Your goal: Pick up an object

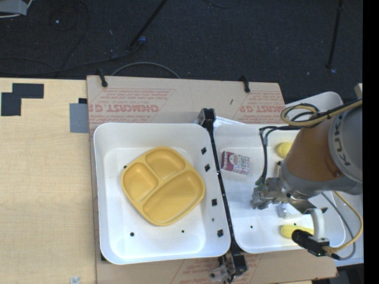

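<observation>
Camera view shows the gripper (pixel 267 197) low in the right bin (pixel 246 241), though whether its fingers are apart or together I cannot tell. A small pink-and-white packet (pixel 235 162) lies flat just far-left of it, apart from it, and a yellow object (pixel 285 149) sits at the far side beside the arm. A yellow divided plate (pixel 163 185) rests in the left bin (pixel 112 218)

The grey arm (pixel 331 152) enters from the right, bent downward. Its pincer (pixel 267 195) hangs low, pointing left.
</observation>
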### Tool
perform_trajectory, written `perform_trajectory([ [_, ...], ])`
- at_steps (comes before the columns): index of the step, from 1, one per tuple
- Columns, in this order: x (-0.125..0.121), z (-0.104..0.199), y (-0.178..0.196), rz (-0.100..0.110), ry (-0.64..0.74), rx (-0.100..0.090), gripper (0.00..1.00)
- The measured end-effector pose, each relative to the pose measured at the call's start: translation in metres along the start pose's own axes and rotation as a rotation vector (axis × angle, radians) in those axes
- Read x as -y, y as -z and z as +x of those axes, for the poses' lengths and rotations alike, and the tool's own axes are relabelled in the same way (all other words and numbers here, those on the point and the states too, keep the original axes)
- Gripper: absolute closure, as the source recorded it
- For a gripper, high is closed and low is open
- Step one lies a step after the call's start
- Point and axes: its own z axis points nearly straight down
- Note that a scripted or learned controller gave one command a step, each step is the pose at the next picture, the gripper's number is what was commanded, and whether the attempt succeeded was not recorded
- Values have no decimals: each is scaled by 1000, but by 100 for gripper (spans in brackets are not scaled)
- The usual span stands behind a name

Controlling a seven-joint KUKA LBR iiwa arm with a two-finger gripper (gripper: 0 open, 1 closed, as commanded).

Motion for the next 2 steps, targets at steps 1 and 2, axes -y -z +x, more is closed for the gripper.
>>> perform_trajectory([
  [1, -4, -5, 61, -7, 6, 2, 100],
  [2, -11, -13, 115, -7, 6, 2, 100],
])
